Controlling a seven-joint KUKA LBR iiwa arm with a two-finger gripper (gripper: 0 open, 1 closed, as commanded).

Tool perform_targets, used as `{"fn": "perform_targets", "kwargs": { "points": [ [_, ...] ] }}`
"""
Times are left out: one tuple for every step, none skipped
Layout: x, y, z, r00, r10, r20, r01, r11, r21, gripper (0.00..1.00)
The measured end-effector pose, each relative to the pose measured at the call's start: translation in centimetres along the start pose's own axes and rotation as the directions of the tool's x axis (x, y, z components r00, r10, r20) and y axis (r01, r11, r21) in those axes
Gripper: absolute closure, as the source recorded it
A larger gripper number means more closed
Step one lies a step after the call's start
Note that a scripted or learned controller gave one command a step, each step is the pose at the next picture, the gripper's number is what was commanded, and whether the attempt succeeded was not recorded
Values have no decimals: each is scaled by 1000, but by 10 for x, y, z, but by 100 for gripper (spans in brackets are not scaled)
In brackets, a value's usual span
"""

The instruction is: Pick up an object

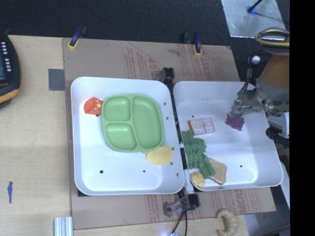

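My gripper (239, 110) hangs over the upper right part of the right bin (256, 178). A small purple object (236, 123) sits directly below its tip; I cannot tell whether the two touch. A pink-and-white packet (201, 126) lies left of it. Toward the bin's front left are a green knobbly toy (196, 151), a tan flat piece (217, 171) and a small yellow piece (197, 179). The left bin (88, 178) holds a green divided plate (133, 122), a red object with a star (92, 105) and a yellow lump (160, 156).
The grey arm with its orange band (275, 73) enters from the right, above the right bin's far corner. A black controller (7, 70) rests at the bench's left edge. A tan curled object (227, 221) lies on the bench in front of the right bin.
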State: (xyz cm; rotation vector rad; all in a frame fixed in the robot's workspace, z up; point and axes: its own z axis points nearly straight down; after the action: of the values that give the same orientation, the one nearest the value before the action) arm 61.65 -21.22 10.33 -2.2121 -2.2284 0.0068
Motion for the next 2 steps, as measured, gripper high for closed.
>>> {"fn": "perform_targets", "kwargs": {
  "points": [
    [0,0,0,1000,-1,0,1,1000,1,0],
    [1,-17,12,1000,3,-2,-3,1000,3,0]
  ]
}}
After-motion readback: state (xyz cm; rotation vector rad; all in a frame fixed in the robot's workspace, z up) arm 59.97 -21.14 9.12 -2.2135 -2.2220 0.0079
